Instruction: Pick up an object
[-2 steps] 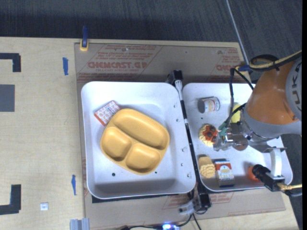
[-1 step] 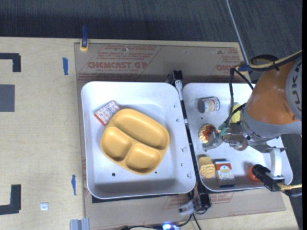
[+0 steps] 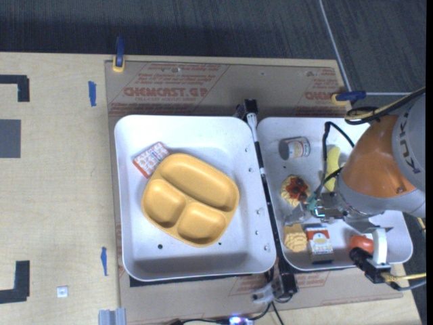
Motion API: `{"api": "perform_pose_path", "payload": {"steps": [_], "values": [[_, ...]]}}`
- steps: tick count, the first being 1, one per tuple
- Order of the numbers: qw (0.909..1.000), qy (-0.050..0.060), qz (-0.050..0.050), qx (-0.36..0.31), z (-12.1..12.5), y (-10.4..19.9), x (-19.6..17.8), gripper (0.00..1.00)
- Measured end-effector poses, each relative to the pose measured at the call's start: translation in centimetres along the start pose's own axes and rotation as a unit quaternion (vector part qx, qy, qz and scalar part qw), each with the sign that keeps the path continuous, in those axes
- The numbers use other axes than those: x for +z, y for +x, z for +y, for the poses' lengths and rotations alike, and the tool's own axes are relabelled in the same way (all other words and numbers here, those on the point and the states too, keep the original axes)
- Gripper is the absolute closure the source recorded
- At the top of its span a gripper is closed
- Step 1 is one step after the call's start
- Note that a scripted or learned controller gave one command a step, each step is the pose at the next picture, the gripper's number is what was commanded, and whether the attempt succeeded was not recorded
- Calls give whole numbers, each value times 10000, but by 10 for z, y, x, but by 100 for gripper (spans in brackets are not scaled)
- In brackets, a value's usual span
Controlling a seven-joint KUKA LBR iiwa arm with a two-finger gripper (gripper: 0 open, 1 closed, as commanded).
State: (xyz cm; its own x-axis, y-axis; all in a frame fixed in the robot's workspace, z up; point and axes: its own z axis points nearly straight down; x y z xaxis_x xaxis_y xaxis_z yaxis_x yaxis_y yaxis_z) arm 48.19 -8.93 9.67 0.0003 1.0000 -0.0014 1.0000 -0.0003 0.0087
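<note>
Crowding the pincer (image 3: 306, 212), state untellable: can (image 3: 294, 147), banana (image 3: 332, 166), small box (image 3: 318, 242).

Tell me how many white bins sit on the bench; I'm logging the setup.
2. The left bin holds a yellow sectioned tray and a small red-and-white packet. The right bin holds several small items under the arm, which may hide some.

"CHEMCAST GP" in red across the brown board (image 3: 223, 80) behind the bins; "KU" on the arm (image 3: 389, 161)
</note>
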Motion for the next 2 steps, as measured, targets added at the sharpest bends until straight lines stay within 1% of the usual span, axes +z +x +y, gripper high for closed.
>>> {"api": "perform_pose_path", "payload": {"steps": [1,2], "values": [[10000,-15,1,-4,1,1,-10,100],[10000,34,12,-8,-1,91,-88,100]]}}
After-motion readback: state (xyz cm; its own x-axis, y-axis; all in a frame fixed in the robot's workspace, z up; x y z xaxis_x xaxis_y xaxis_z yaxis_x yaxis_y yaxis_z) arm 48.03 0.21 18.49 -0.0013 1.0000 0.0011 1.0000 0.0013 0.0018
